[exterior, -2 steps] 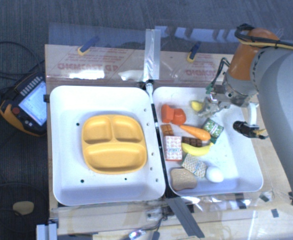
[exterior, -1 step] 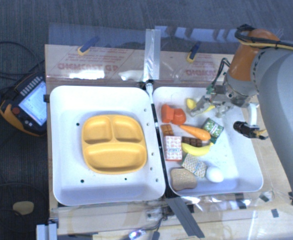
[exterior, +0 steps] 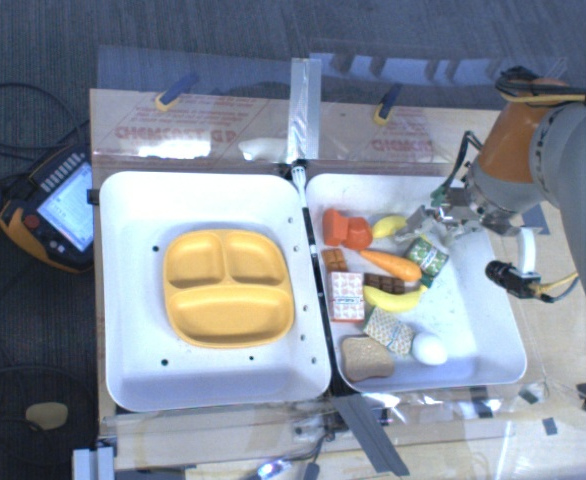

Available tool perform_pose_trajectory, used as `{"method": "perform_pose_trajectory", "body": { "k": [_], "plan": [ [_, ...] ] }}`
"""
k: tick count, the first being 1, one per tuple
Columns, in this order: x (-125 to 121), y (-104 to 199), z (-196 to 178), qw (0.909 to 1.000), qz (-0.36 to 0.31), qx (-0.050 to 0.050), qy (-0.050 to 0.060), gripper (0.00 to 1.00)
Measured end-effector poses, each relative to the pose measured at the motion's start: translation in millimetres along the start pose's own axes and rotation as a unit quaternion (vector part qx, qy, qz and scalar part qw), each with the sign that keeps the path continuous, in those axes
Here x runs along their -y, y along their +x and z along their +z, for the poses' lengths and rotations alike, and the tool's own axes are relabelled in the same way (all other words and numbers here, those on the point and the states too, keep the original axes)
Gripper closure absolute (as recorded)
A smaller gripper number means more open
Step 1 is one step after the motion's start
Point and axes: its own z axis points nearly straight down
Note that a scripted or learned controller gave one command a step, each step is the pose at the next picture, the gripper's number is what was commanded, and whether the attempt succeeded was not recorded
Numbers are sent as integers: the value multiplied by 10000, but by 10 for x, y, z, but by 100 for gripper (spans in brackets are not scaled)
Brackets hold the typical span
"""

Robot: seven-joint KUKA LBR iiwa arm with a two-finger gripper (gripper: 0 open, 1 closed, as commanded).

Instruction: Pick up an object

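The right bin (exterior: 488, 343) holds a pile of toy food along its left side: a red-orange cup (exterior: 347, 228), a yellow lemon (exterior: 388, 227), a carrot (exterior: 391, 262), a banana (exterior: 393, 299), a green-labelled can (exterior: 428, 256), a pink-checked box (exterior: 347, 295), a bread slice (exterior: 367, 357) and a white egg (exterior: 429, 349). My gripper (exterior: 437, 216) hangs over the upper part of this bin, just above the can and right of the lemon. Nothing shows between its fingers.
The left bin (exterior: 133, 368) carries a yellow divided tray (exterior: 229, 286). A teach pendant (exterior: 58, 213) and cables lie off the bench at the left. The arm's orange band (exterior: 513, 143) stands over the right bin's far right corner.
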Motion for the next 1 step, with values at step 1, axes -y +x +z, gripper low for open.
{"method": "perform_pose_trajectory", "body": {
  "k": [1],
  "plan": [
    [5, -15, -78, 10000, -5, 26, 17, 100]
  ]
}}
